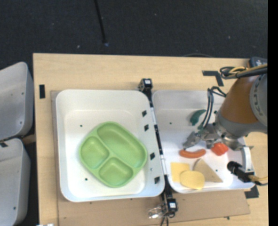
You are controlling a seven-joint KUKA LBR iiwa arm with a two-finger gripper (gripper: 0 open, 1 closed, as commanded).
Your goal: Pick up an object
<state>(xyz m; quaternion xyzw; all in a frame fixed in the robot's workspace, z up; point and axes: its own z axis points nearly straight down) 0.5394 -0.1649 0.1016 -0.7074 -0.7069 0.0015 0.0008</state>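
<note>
Watch the crowding in the right bin (176, 102) at the lower right of the frame: that is where this attempt could go wrong. The pincer (201, 139) sits low over the bin's middle, just above the orange sausage-shaped piece (192, 152), with the red piece (219, 149) right beside it under the wrist. You cannot tell from this slant whether the pincer is spread or pressed together, and nothing visibly sits between its tips, so treat the pick as not yet made.

The likely target, in my judgement, is the orange piece, which lies flat and thin on the bin floor. A closing pincer could skid over it or nudge it into the yellow square (178, 169), the round yellow piece (192, 179) and the tan wedge (209, 171) packed along the bin's lower edge. The green object (196, 117) sits higher in the bin, partly hidden by cables.

The left bin (66, 126), centre of the frame on the table (82, 72), holds a green divided tray (112, 153), its three compartments bare.
</note>
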